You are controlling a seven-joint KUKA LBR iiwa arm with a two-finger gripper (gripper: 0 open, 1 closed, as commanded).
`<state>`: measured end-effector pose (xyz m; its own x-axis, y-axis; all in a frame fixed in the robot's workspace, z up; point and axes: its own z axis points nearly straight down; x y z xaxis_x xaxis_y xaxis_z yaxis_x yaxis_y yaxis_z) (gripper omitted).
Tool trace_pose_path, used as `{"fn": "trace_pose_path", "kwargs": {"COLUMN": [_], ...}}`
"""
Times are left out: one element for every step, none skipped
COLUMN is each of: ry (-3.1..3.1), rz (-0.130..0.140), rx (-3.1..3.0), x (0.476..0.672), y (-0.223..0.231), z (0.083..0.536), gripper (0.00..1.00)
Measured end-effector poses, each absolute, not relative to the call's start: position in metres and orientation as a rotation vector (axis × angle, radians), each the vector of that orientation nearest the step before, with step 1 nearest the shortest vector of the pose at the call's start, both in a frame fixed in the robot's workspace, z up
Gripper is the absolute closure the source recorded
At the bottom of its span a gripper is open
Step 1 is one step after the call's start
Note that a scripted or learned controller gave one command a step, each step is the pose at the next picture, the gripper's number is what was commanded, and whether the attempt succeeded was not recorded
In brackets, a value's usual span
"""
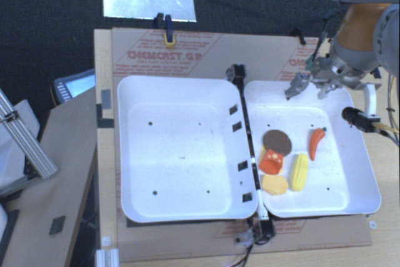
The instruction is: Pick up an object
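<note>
Pincer [310,85]: open, gripping nothing, above right bin's [356,197] far edge.
Chili [317,142]: below pincer, apart.
Corn [299,172]: lower, beside chili.

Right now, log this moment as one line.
gripper: open, above right bin's far edge | holding: nothing | in bin: red pepper, corn, brown disc

Setting: robotics lab bench. Evidence: grey industrial arm with orange band [369,15] mounted at the bench's right; two shallow white bins [181,87] clipped side by side onto a cardboard sheet printed "CHEMCAST GP" [165,54]; clamp [167,29] at the sheet's back edge; aluminium framing rail [25,137] at left; loose cables [253,237] at the front; dark cloth backdrop [50,3]; plastic toy food [284,159] as test items.
</note>
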<state>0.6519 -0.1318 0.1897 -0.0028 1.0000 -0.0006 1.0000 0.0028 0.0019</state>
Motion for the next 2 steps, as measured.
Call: {"fn": "trace_pose_path", "kwargs": {"ry": [2.223, 2.231], "rz": [-0.003, 0.003], "rx": [2.220, 2.212], "x": [0.668, 0.669], "y": [-0.150, -0.097], "z": [0.099, 0.084], "gripper": [0.00, 0.00]}}
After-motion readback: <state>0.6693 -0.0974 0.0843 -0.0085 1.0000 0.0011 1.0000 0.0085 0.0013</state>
